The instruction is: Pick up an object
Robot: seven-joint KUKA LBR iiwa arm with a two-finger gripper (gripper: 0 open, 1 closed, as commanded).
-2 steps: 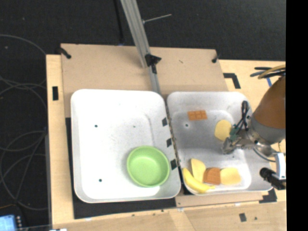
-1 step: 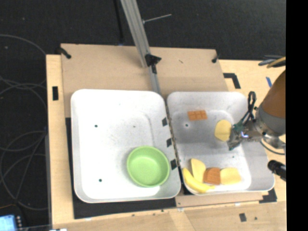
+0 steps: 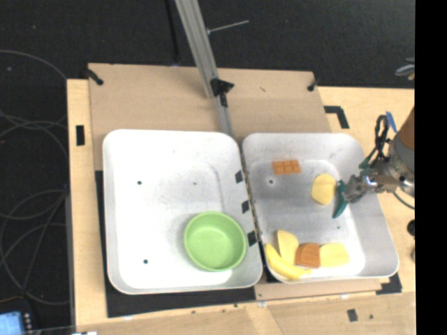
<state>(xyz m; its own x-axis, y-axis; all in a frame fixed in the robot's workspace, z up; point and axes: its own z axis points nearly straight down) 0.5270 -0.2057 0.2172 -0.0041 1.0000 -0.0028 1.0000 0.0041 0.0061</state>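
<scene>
Two white bins (image 3: 174,145), one green bowl (image 3: 215,240)

A single fixed camera looks down from above the desk (image 3: 174,96) at a slant, far enough off to take in both white bins side by side, the desk's edges and dark floor beyond. The gripper (image 3: 340,202) sits at mid-height near the frame's right side, where the arm enters. The right bin (image 3: 363,218) lies directly beneath and around the gripper; the left bin (image 3: 160,173) spreads well away to its far side, toward the frame's left. A slanted metal pole (image 3: 199,40) rises up-left of the gripper.
</scene>
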